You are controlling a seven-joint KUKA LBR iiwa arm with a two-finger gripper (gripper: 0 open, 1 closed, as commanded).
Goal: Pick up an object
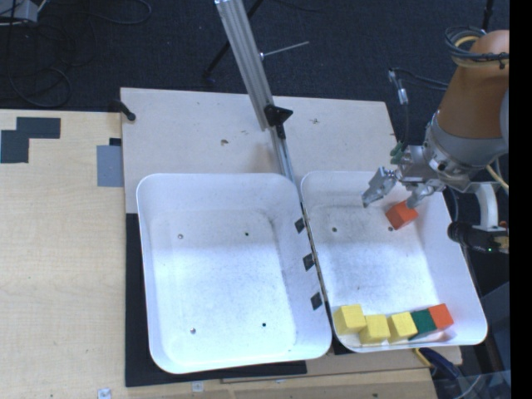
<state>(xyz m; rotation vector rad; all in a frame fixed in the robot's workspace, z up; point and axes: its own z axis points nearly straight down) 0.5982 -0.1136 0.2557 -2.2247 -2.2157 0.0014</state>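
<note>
step: you're closing on the orange cube (401,215), far part of right bin (374,260).
gripper: gripper (399,191) over the cube, fingers spread; nothing between them, cube just below-right.
do it well: centre on the cube, drop straight, then close.
surface: white bins, speckled; left bin (220,273) beside.
room: cube row (393,322) at near wall; dark floor, cables far.

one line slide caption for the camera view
Gripper hangs beside an orange block in the right bin; five blocks line its near edge.
</note>
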